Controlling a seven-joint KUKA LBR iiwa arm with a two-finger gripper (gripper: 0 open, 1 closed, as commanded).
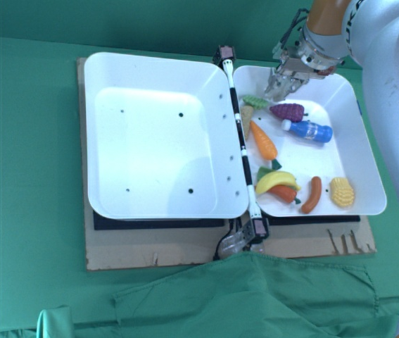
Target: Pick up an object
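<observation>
My gripper hangs over the far left part of the right bin, fingers pointing down and close together, with nothing visibly between them. Just below its tips lie a purple grape bunch and a green leafy piece. A blue and white bottle lies to the right of the grapes. An orange carrot runs down the bin's left side. Nearer the front lie a yellow banana, a red sausage and a yellow corn cob.
The left bin sits beside the right one, split by a black and white bar. Both rest on a cardboard sheet over green cloth. The grey arm fills the right side.
</observation>
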